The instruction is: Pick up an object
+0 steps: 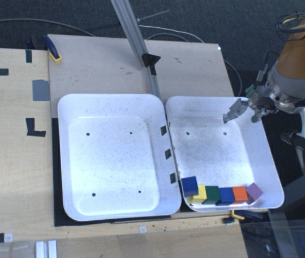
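Several small blocks lie in a row along the near edge of the right bin (260, 149): a blue block (189, 185) on a yellow one (198, 196), then a green block (212, 193), another blue block (226, 195), an orange block (240, 194) and a purple block (254, 191). My gripper (244, 112) hangs over the far right corner of that bin, well away from the blocks. Its fingers are spread apart with nothing between them.
The left bin (66, 144) sits beside the right one. A slanted metal pole (133, 31) crosses the bench behind the bins. Black clips (167, 153) line the seam between the bins. Cables run over the dark floor at the back.
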### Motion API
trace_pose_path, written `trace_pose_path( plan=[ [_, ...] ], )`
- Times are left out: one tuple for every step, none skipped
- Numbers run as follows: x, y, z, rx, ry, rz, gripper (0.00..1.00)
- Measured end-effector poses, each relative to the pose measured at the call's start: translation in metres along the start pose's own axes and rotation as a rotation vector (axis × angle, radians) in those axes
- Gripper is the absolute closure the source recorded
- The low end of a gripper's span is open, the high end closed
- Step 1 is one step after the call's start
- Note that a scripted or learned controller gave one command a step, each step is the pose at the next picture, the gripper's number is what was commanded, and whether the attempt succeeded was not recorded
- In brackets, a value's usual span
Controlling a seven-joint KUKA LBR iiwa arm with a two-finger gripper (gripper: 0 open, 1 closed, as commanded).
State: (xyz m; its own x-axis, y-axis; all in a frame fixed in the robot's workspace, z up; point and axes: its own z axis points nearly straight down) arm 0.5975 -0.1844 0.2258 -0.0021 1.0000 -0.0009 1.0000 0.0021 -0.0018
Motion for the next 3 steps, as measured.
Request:
trace_pose_path(
  plan=[
    [-0.004, 0.009, 0.022, 0.002, 0.000, 0.000, 0.00],
    [0.057, -0.021, -0.142, -0.010, 0.000, -0.003, 0.00],
    [0.019, -0.040, -0.161, -0.004, -0.002, 0.004, 0.00]
  ],
)
